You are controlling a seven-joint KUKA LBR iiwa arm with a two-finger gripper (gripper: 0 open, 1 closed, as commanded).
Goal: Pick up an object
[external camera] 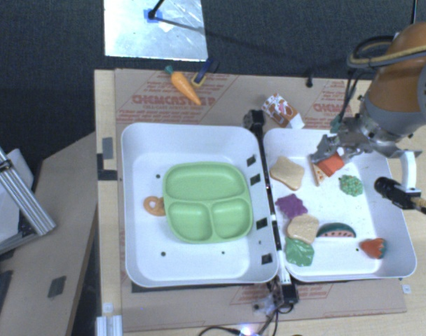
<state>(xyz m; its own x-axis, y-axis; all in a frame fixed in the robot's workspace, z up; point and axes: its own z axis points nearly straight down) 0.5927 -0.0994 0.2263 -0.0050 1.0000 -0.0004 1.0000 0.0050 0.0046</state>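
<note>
My gripper (328,158) hangs over the upper middle of the right bin (402,257), its grey fingers (324,148) pointing down and left. An orange-red toy food piece (331,165) sits between the fingertips, and the gripper is shut on it. Just left of it lies a tan toast slice (288,172). A small green broccoli piece (351,185) lies to the right. Further down the bin are a purple piece (291,204), a tan cookie (303,227), a green leaf (299,252), a watermelon slice (336,230) and a red strawberry (373,246).
The left bin (139,257) holds a green divided plate (207,201) and a small orange ring (154,206). Behind the bins lie a carrot (185,87), a snack packet (279,110) and a foil sheet (155,19). A black fitting (395,191) juts in at the right bin's edge.
</note>
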